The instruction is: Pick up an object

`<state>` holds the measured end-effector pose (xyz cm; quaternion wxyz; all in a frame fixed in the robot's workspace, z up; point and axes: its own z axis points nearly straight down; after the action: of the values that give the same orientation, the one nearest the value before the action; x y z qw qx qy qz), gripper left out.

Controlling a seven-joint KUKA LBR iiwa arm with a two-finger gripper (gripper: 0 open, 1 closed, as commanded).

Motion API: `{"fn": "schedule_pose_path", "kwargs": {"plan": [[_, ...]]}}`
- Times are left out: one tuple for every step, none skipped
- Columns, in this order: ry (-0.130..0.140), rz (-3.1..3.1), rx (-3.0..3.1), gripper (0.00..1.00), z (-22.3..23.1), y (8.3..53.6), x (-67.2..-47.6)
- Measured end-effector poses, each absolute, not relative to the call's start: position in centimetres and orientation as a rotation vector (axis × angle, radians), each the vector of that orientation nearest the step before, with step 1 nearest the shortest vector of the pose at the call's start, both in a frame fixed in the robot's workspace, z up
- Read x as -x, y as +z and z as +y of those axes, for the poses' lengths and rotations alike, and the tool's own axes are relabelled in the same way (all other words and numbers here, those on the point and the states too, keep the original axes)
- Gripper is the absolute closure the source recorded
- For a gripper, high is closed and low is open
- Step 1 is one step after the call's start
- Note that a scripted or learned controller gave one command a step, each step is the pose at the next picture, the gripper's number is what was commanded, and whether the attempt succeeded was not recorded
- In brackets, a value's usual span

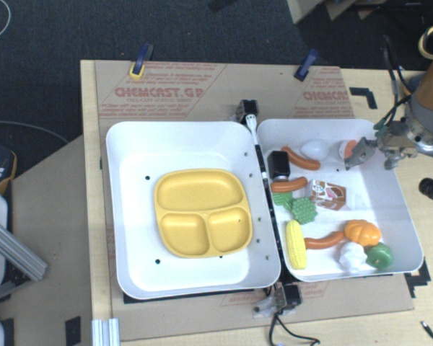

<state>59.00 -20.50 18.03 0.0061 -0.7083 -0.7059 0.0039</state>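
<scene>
A: Where's the gripper (pixel 372 152) sitting?

B: At the right side of the frame, over the upper right corner of the right bin (pixel 408 225). Its two fingers stand apart with nothing between them, so it's spread and holding nothing. A small orange-red piece (pixel 349 148) lies just beside the left finger.

A: And the things it could pick up?

B: All in the right bin. I count three sausages (pixel 303 158), one near the top, one in the middle and one lower down. Then one white egg (pixel 315 149), one black block (pixel 278 164) by the left wall, one green leafy piece (pixel 302 210), one corn cob (pixel 295 244), one brown-and-white packet (pixel 329 194), one orange fruit (pixel 362 232), one green fruit (pixel 379 256) and one white lump (pixel 351 258). The left bin (pixel 130 193) holds one yellow divided plate (pixel 202 213).

A: What could go wrong?

B: The gripper is close to the bin's rim. Coming down there, a finger might strike the wall or close on air. The orange-red piece looks small and sits right at a fingertip, so it could get nudged aside instead of caught. I can't tell what that piece is; it's partly hidden.

A: And lower in the bin?

B: The toys crowd together. The orange fruit touches a sausage, and the white lump touches the green fruit. A grab there could pinch two, or squeeze a round one out sideways.
</scene>
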Motion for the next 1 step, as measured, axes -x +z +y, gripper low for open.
{"fn": "schedule_pose_path", "kwargs": {"plan": [[0.0, -2.222, 2.222, 0.0, -20.44, 18.9, -59.35]]}}
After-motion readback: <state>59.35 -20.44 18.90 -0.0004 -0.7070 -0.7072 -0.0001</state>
